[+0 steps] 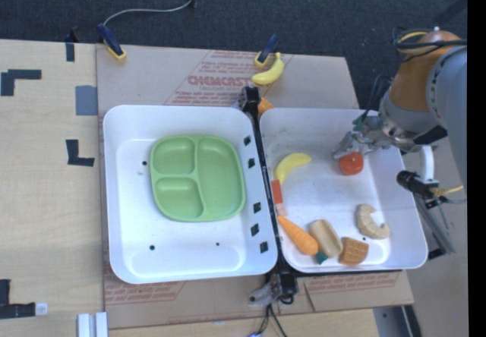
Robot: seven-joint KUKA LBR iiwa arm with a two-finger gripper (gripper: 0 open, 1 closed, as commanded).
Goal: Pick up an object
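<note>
The tomato [351,164], small, round and red, lay in the right bin [395,256], in its upper right part, near the far wall. The end effector [350,147] hung right over it, its grey tip low at the tomato's upper edge, seemingly touching or just above; whether the tomato sat between the fingers could not be told, nor whether they were apart or together. The arm [425,92] reached in from the right, grey with an orange band above the wrist.

Other toy food lay in the same bin. A yellow banana [291,165] rested left of the tomato, near the divider between the bins. Along the near side lay an orange carrot [298,235], a tan bread roll [326,237] just beside it, and a brown waffle piece [353,250] close to the roll. A pale bagel piece [372,222] sat to the right of these, apart from the tomato.

The left bin [121,252] held a green divided plate [197,178] with three compartments, lying flat near the middle.

Both bins sat side by side on a cardboard sheet [152,74] on the desk [38,176]. A yellow clamp [268,70] gripped the cardboard's far edge above the bins, and another [112,42] sat at its far left corner.
</note>
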